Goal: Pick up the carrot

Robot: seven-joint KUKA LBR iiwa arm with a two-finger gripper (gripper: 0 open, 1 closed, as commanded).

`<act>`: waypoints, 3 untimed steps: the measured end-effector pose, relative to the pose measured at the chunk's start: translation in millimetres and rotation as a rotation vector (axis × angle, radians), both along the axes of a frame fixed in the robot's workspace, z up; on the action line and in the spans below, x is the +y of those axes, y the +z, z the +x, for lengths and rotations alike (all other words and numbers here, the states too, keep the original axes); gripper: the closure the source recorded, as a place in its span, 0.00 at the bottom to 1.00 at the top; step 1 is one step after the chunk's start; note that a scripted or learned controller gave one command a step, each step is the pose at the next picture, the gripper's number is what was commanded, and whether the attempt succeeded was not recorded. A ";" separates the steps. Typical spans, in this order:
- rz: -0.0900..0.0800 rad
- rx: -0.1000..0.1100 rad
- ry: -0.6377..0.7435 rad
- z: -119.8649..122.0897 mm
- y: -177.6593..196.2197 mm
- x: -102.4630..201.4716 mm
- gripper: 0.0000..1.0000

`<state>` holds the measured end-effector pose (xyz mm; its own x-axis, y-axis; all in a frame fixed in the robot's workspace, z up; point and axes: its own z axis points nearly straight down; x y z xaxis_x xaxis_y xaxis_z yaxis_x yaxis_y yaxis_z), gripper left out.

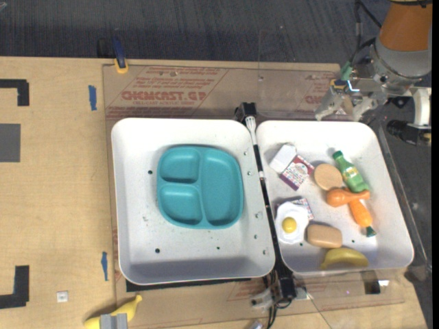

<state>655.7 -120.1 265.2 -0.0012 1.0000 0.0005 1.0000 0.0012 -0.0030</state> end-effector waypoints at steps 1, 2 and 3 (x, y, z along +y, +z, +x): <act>0.002 0.006 0.237 -38.4 -105.1 -21.9 0.00; -0.004 -0.011 0.237 -86.3 -170.4 -49.8 0.00; -0.005 -0.015 0.179 -138.7 -175.9 -24.4 0.00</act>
<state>517.0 -144.5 89.4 -0.1796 0.9837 -0.0062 0.9837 0.1797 0.0117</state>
